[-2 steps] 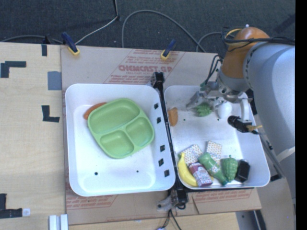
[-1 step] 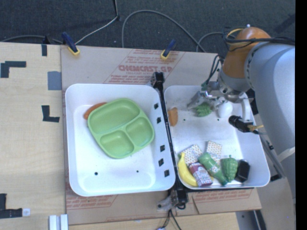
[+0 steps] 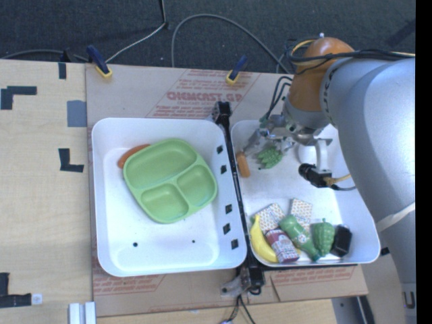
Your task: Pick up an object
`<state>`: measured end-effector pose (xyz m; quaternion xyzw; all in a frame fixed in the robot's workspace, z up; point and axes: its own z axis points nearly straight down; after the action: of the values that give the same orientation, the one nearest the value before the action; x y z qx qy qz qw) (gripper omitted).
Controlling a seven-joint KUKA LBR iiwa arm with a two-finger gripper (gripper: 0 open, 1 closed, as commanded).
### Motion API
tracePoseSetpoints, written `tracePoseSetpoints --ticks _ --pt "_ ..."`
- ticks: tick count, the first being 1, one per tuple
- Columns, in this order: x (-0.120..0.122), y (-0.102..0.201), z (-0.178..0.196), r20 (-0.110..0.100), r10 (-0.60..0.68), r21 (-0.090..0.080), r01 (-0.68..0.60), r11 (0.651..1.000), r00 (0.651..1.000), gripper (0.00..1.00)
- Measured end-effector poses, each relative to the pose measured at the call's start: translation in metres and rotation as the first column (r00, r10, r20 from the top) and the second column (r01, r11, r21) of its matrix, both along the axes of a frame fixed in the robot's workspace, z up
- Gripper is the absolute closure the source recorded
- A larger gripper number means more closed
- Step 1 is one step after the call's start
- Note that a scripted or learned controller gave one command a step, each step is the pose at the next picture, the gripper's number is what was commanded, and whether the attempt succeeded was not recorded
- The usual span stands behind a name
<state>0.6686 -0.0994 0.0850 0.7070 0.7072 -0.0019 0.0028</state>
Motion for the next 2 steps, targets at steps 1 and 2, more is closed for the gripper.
tracePoseSetpoints --ticks 1,2 --pt "-0.012 -0.005 0.0 0.002 0.002 0.005 -0.002 1.0 1.0 0.0" --pt "0.0 0.0 0.0 -0.002 0.0 0.001 0.0 1.0 1.0 0.0"
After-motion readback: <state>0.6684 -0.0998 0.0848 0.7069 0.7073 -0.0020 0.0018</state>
